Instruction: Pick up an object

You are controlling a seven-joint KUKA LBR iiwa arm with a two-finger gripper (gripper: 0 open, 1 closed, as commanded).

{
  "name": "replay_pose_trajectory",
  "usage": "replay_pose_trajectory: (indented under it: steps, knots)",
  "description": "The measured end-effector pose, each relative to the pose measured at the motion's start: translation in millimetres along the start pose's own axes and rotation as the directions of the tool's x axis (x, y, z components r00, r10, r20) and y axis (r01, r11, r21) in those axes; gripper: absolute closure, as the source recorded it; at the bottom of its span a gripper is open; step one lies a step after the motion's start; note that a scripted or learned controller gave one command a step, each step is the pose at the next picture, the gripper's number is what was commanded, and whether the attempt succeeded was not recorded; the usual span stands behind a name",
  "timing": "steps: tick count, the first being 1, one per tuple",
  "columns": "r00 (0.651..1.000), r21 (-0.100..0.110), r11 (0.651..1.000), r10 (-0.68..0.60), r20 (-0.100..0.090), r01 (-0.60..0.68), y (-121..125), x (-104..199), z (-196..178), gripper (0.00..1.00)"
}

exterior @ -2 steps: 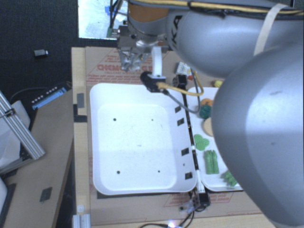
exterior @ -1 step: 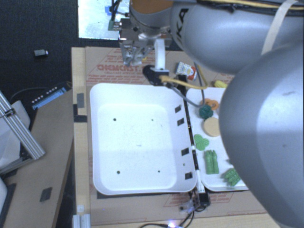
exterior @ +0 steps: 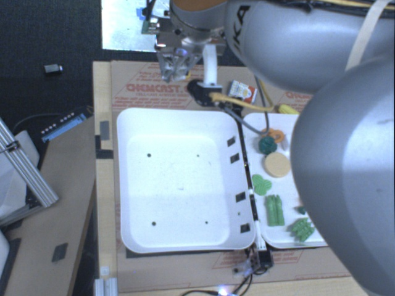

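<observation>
My gripper [exterior: 174,68] hangs above the cardboard just beyond the far rim of the left white bin [exterior: 133,184], near the top middle of the view. Nothing is seen in it. The objects lie in the right bin [exterior: 290,242], partly hidden by the arm: a teal ball [exterior: 267,145] beside an orange ring [exterior: 276,135], a tan disc [exterior: 277,164], a flat green leaf shape [exterior: 261,184], a green block [exterior: 274,209] and a ridged green piece [exterior: 302,229]. A white and red packet [exterior: 242,91] and a yellow item [exterior: 287,110] sit at that bin's far end.
The big grey arm [exterior: 333,103] covers the right side of the view and much of the right bin. A black clipped divider [exterior: 244,177] runs between the bins. A metal frame [exterior: 24,171] stands at the left.
</observation>
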State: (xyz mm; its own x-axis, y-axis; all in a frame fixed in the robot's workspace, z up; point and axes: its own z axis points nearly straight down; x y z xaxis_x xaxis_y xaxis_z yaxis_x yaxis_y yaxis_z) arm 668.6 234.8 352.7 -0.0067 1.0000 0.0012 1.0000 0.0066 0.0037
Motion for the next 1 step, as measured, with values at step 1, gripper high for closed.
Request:
replay_pose_trajectory:
  steps: [1]
  knots:
    - [1.000,0.002,1.000,0.000,0.001,0.000,-0.1,-0.1,6.1,1.00]
